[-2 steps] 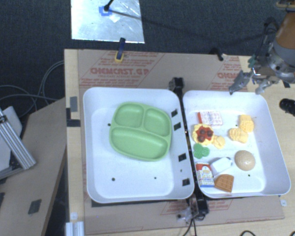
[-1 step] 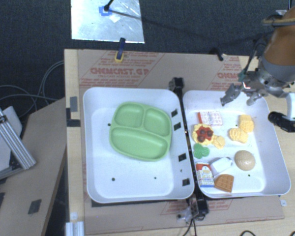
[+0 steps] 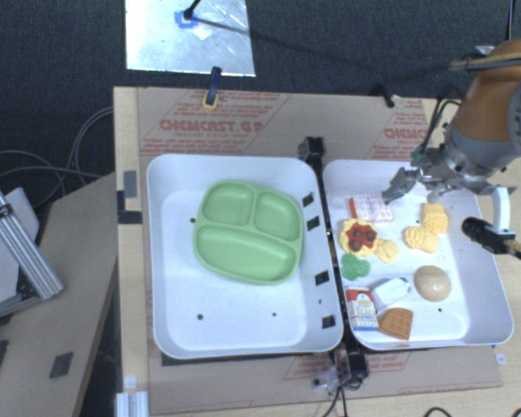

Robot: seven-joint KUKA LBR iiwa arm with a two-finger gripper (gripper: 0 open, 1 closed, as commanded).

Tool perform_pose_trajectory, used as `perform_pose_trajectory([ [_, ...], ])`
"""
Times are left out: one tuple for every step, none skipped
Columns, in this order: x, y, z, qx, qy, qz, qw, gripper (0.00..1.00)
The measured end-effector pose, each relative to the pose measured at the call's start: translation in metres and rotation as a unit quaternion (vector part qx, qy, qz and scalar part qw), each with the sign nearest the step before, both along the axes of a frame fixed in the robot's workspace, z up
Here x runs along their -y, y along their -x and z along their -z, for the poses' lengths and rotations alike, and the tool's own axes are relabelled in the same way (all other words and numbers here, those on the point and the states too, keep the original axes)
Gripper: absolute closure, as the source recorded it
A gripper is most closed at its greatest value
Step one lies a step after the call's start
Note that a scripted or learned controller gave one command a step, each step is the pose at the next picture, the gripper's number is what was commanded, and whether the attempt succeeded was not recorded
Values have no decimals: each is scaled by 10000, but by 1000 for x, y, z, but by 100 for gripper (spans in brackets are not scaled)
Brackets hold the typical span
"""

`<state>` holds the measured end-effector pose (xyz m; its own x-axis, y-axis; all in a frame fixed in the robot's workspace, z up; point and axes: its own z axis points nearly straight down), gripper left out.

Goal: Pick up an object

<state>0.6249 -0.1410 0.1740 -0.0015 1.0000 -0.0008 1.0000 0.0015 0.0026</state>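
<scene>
Many small toy foods lie in the right bin (image 3: 482, 315), and that is where my trouble could come from. From the one camera above the bench, I see my claw (image 3: 405, 183) hanging over the top part of that bin, above the red and white packet (image 3: 369, 208). My two fingers look spread apart with nothing between them, so I am holding nothing.

The toys sit very close. The small pizza (image 3: 358, 235) touches the green leafy piece (image 3: 355, 267) and a yellow lump (image 3: 385, 251). If I come down there, I think my fingers could land on two things at once and push them away. The packet looks flat and thin, so my fingers might slide over it and close on air. The round tan ball (image 3: 432, 282) looks smooth and could roll off. The bumpy yellow pieces (image 3: 426, 228) look easier to pinch. Near the front lie a waffle piece (image 3: 397, 323) with little squares on it, a white block (image 3: 389, 290) and a red and white carton (image 3: 361, 308).

The bin walls are smooth white plastic with soft rounded corners. The left bin (image 3: 178, 320) holds a green tray (image 3: 248, 231), shiny and shallow, with three sections. I could also bump the black clips (image 3: 319, 224) between the bins.
</scene>
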Motion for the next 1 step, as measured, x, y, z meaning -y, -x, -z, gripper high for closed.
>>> perform_pose_trajectory([
  [4, -7, 45, -14, -2, 1, 10000, 0],
])
